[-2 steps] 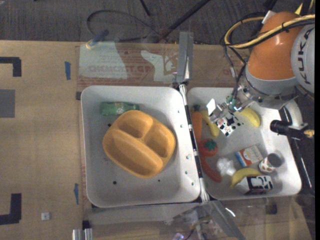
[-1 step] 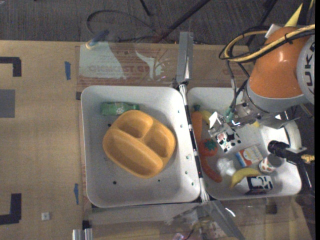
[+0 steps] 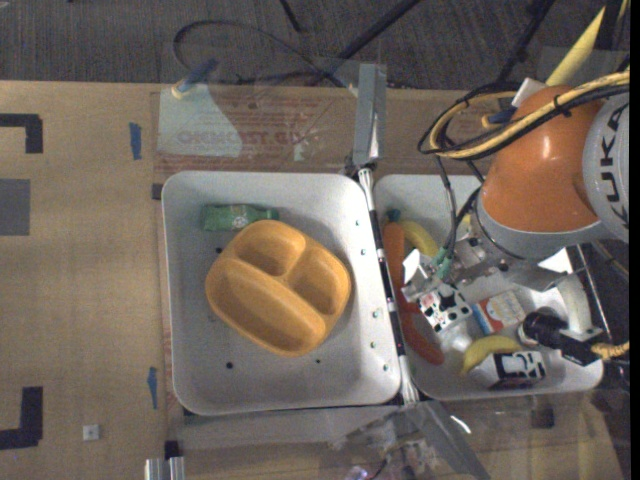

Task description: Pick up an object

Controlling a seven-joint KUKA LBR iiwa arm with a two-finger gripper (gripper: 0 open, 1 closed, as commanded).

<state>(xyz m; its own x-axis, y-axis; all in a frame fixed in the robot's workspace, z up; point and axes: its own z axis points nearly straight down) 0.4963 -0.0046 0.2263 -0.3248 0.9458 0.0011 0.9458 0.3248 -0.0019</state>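
Note:
The right bin (image 3: 590,380) holds a jumble of small objects. An orange, carrot-like piece (image 3: 397,245) lies by its left wall, with a yellow piece (image 3: 420,236) beside it. A red curved item (image 3: 416,330) lies lower down, next to a yellow banana (image 3: 488,351), a black and white box (image 3: 520,366) and a red and white carton (image 3: 494,313). My gripper (image 3: 440,286) hangs low over the left half of this bin, just above a white and black patterned item (image 3: 444,310). The wrist hides what lies directly under it.
The left bin (image 3: 190,268) holds an orange divided plate (image 3: 278,285) and a green packet (image 3: 238,215) near its far wall. A metal divider (image 3: 378,268) separates the bins. Yellow and black cables (image 3: 470,133) loop above the arm's orange band (image 3: 540,173).

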